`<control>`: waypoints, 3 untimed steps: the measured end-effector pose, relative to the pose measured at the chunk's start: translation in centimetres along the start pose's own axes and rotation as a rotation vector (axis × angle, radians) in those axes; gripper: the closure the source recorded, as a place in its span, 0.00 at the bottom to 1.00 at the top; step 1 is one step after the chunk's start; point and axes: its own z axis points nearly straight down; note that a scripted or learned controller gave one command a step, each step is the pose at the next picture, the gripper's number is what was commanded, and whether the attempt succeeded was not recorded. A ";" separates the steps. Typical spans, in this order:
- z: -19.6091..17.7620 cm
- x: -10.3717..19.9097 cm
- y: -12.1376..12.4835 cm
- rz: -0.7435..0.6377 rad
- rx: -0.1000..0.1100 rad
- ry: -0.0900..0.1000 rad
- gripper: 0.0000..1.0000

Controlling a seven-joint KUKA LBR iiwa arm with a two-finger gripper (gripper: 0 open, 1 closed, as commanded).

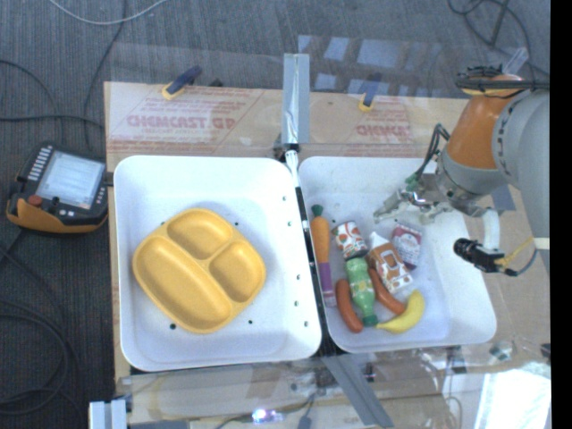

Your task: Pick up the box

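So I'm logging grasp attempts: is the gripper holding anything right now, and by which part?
Nothing is held. The gripper hovers above the box in the right bin, apart from it.

Single fixed overhead camera, slanted down on the bench.

It looks from above the near edge toward the far floor, wide enough to frame both bins whole: left bin (125,239) with the yellow tray (198,268), right bin (465,320) with the toys. Arm (500,146) enters at right, pendant (58,189) sits at left, cabled floor runs across the far top.
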 end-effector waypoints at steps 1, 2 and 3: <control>0.0 1.4 -2.2 -0.059 0.000 -0.003 0.00; -0.9 1.5 -2.1 -0.059 -0.002 0.002 1.00; -0.9 1.5 -2.1 -0.059 -0.002 0.001 0.00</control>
